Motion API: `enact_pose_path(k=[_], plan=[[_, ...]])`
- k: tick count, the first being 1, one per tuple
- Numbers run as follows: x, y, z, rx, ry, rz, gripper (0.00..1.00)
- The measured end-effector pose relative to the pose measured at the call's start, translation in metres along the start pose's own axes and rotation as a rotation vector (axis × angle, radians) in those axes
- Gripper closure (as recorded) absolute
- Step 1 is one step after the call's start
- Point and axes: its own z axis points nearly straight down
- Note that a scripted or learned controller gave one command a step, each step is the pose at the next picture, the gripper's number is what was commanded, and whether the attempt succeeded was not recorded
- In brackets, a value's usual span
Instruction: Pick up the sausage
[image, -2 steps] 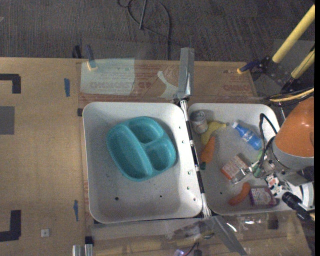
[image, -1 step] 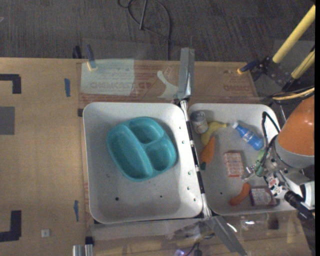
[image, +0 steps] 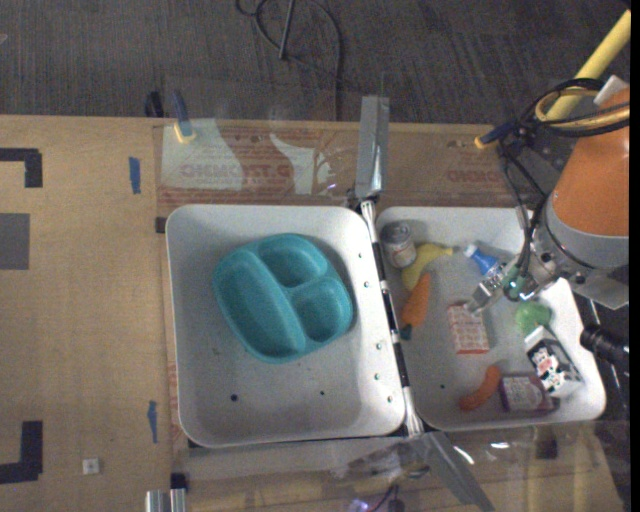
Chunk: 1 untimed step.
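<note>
The sausage (image: 480, 388) is a short reddish-orange curved piece lying near the front of the right bin (image: 436, 400), just left of a purple box (image: 522, 392). My gripper (image: 500, 289) hangs over the middle of the right bin, above and slightly right of a small red-and-white packet (image: 468, 328). It is well behind the sausage and apart from it. Nothing shows in its grasp.
The right bin also holds a small can (image: 398, 243), a yellow banana (image: 432, 258), an orange carrot (image: 417, 300), a blue-and-white item (image: 484, 260), a green piece (image: 532, 316) and a black-and-white pack (image: 552, 366). A teal divided plate (image: 283, 295) sits in the left bin (image: 300, 400).
</note>
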Motion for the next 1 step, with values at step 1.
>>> enact_pose_path(k=[1], plan=[[0.0002, 0.0, 0.0001, 0.0, 0.0, 0.0, 0.0]])
